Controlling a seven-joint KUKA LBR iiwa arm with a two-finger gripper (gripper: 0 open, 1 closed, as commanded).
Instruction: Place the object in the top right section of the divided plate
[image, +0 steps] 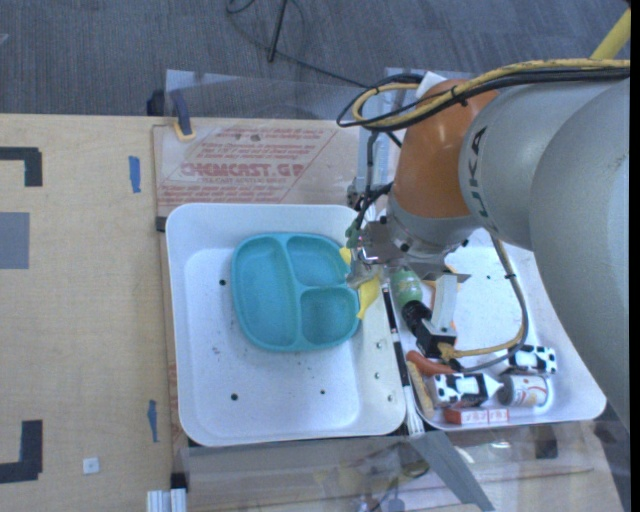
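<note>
A grey arm (540, 150) with an orange band reaches in over two white bins (200, 400); a teal divided plate (290, 290) lies in the left bin; the gripper (362, 262) hangs at the plate's right edge (finger state cannot be told); a yellow object (368, 293) shows just beneath it, touching the plate's rim.

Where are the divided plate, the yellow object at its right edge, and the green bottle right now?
divided plate (270, 290): camera view, floor of its large left section.
yellow object (368, 295): camera view, its lower tip.
green bottle (406, 290): camera view, middle of its body.
</note>
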